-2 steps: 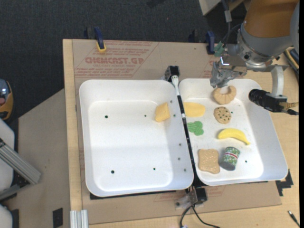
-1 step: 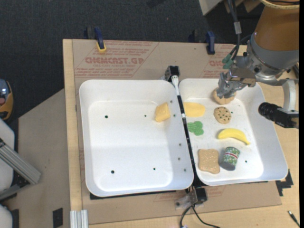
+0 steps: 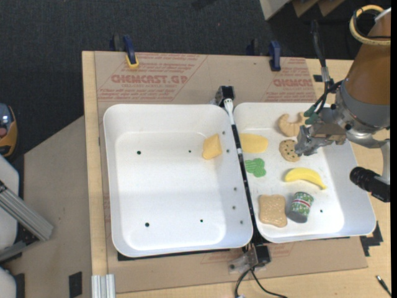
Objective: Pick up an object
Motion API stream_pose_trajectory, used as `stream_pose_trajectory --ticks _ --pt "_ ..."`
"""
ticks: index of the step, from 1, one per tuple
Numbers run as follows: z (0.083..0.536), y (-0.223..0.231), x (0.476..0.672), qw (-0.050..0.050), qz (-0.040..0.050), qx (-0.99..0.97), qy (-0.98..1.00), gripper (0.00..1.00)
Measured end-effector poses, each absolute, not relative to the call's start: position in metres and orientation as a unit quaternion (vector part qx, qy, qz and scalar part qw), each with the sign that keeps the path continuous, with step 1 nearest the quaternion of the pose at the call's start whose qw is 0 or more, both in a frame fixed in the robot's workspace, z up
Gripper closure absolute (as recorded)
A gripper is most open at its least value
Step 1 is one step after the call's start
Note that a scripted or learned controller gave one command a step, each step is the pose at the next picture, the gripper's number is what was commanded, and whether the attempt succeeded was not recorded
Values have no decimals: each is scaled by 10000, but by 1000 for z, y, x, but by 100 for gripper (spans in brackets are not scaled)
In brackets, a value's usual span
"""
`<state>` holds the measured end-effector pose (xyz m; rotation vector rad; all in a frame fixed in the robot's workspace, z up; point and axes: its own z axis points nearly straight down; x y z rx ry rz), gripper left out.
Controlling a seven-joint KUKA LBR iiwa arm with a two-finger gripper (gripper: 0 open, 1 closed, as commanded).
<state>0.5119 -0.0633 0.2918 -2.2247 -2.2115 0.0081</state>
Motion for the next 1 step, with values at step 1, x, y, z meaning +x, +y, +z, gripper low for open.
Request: stream_pose_trajectory --ticks 1 --pt "276 76 572 6 -29 -7020 -7122 100"
